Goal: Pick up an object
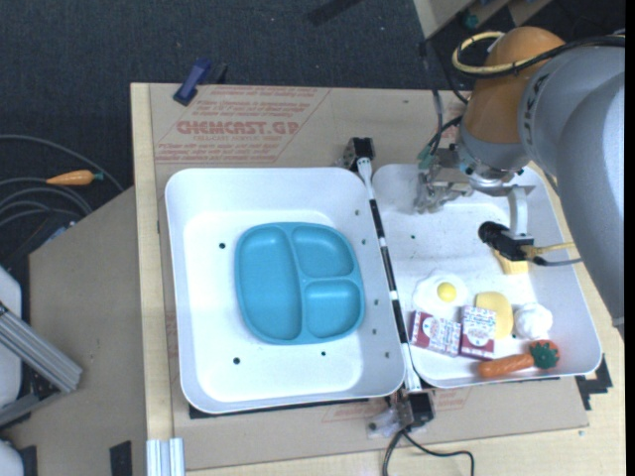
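Camera view | arm reaching in over right bin, wrist angling down | gripper hanging at bin's far-left corner, its opening impossible to judge | toy fried egg, two small red cartons, yellow block, carrot lying at bin's near edge, well apart from gripper | blue divided plate sitting in left bin.

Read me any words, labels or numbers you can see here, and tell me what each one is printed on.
"CHEMCAST GP", large red letters on the brown protective sheet covering the bench, behind the left bin.
Smaller red lines above and below it on the same sheet: too blurred to read.
Two small red-and-white cartons in the right bin: printed labels, too small to read.
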